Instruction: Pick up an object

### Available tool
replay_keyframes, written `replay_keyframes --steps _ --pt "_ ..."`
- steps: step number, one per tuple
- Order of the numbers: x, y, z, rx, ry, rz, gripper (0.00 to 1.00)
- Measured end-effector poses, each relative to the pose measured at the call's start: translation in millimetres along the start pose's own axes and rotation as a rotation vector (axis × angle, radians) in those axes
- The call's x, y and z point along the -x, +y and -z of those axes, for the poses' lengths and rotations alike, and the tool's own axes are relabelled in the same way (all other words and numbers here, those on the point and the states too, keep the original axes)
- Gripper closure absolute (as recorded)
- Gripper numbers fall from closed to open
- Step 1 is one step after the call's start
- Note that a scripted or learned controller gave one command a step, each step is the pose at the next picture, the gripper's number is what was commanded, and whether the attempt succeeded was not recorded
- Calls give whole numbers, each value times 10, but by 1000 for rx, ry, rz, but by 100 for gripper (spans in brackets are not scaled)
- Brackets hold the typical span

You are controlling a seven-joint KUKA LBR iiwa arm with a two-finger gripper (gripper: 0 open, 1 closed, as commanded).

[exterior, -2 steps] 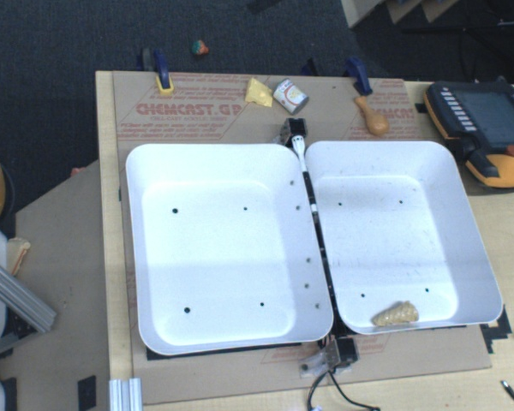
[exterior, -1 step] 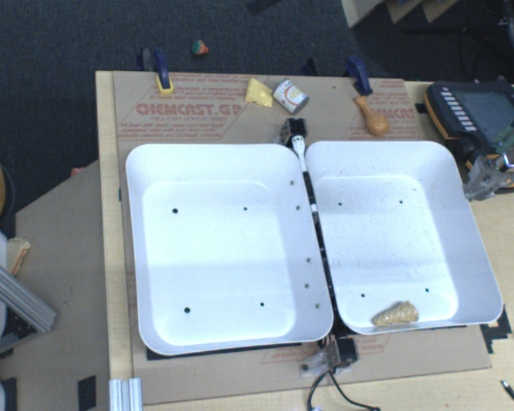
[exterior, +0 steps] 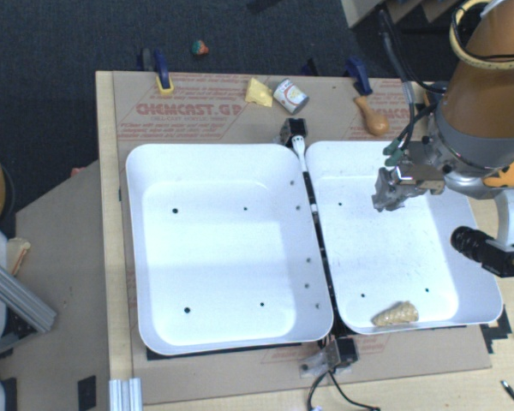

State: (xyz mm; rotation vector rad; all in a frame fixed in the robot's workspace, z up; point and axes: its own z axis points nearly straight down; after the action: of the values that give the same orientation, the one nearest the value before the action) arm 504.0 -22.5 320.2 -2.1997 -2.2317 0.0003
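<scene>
My gripper [exterior: 387,197] hangs over the upper middle of the right white bin [exterior: 360,255], pointing down and left, with nothing visibly between its fingers. A tan, lumpy object [exterior: 395,315] lies near the front edge of that right bin, well below the gripper. The left white bin [exterior: 223,247] holds nothing that I can make out apart from small dark dots on its floor.
Behind the bins on the cardboard lie a yellow piece [exterior: 259,93], a small white-and-grey box [exterior: 290,96], a black-and-white brush-like tool [exterior: 295,134] and an orange wooden piece [exterior: 373,116]. Blue clamps [exterior: 162,68] hold the board's back edge.
</scene>
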Motion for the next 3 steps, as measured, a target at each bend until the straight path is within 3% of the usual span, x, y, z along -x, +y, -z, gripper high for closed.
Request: replay_keyframes --steps 1,2,3 --pt "-486 -55 1415 25 -3 -7 100" --pt "-1669 191 476 -5 -5 -2 100" --pt "-2091 711 -491 -4 -7 -11 100"
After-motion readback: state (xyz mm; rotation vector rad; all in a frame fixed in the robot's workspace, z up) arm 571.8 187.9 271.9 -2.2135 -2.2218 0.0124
